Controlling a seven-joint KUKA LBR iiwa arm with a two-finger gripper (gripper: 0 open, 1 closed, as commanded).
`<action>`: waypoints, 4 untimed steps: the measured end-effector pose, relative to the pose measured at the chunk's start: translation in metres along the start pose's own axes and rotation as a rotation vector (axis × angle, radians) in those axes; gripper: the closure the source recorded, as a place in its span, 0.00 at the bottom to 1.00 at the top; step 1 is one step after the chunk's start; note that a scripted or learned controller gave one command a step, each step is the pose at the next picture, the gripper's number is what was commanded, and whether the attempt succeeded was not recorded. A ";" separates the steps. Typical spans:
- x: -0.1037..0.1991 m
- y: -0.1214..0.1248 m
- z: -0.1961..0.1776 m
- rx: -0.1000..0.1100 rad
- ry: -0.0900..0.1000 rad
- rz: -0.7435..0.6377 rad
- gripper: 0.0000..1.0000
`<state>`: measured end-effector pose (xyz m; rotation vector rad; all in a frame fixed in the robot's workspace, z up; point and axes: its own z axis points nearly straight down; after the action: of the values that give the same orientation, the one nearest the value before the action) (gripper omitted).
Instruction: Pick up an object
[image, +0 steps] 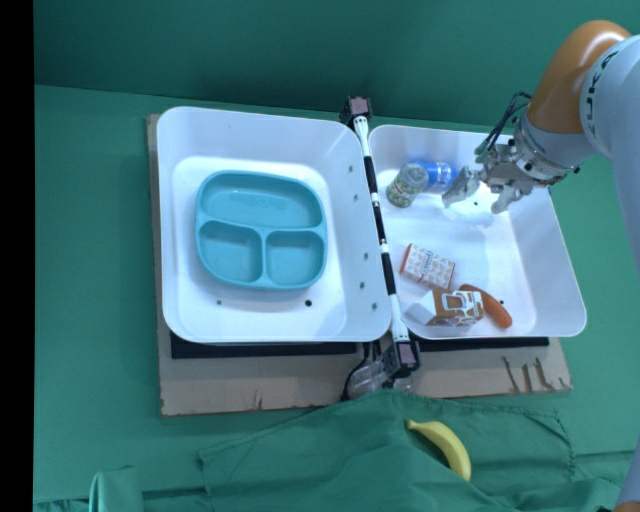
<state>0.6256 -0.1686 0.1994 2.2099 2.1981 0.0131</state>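
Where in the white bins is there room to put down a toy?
The right bin has bare floor along its right side, below the gripper. Its left side is crowded: can, blue packet, small box, carton, sausage. In the left bin, the teal tray has three bare compartments.

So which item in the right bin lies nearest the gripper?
The blue can, just left of the gripper; the green-labelled can lies further left.
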 end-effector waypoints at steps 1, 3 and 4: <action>0.042 0.050 0.018 0.057 0.000 -0.011 0.00; 0.004 0.049 0.014 0.057 0.020 -0.007 0.00; 0.003 0.049 0.001 0.053 0.012 -0.002 1.00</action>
<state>0.6747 -0.1659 0.1998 2.2406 2.2329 -0.0325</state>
